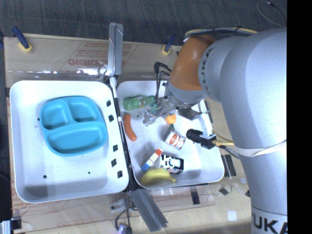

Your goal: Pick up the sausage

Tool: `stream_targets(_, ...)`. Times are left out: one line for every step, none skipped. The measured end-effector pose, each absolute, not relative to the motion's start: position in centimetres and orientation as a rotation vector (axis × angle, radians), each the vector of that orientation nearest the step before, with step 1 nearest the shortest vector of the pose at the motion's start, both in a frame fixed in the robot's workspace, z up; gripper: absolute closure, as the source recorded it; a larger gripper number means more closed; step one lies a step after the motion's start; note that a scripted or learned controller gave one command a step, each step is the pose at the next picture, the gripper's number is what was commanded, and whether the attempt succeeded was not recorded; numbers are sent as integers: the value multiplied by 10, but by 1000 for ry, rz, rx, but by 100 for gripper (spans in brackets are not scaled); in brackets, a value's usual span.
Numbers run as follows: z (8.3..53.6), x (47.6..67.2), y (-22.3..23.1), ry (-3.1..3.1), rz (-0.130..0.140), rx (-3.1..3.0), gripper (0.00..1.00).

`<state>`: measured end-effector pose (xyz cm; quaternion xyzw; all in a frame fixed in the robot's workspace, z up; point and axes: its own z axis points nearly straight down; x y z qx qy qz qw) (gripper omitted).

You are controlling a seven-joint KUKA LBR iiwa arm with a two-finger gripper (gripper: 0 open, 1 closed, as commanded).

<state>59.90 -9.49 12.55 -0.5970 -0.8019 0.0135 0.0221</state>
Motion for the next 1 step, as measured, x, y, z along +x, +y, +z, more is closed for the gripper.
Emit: stream_targets(88,604,-109,-2903,3,-1177,100)
